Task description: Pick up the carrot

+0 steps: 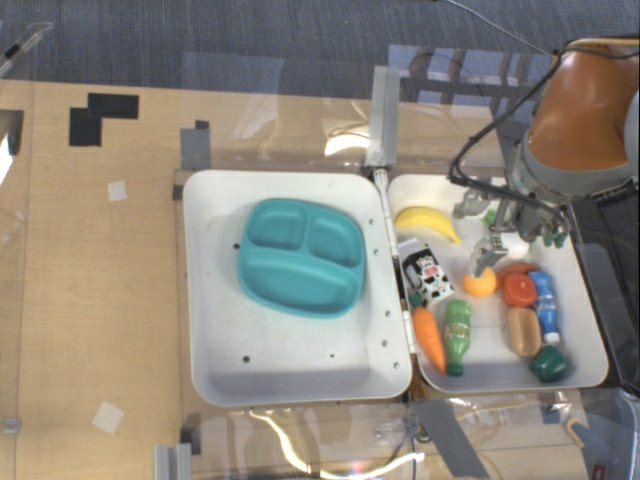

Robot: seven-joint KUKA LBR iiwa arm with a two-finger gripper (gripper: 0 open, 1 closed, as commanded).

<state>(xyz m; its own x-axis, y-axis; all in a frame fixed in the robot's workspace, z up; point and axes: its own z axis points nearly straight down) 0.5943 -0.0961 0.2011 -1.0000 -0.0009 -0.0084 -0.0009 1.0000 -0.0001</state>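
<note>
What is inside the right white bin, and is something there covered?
Right bin holds carrot, green bottle, banana, cow-print carton, tomato, more toys. The arm covers its upper right corner.

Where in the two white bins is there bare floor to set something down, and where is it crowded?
Left bin: bare floor all round the teal tray, widest along its near edge. Right bin: crowded. The carrot lies against the green bottle, with the banana, cow-print carton and other toys close by, beneath the hand. Its freest strip is the far edge behind the banana.
</note>
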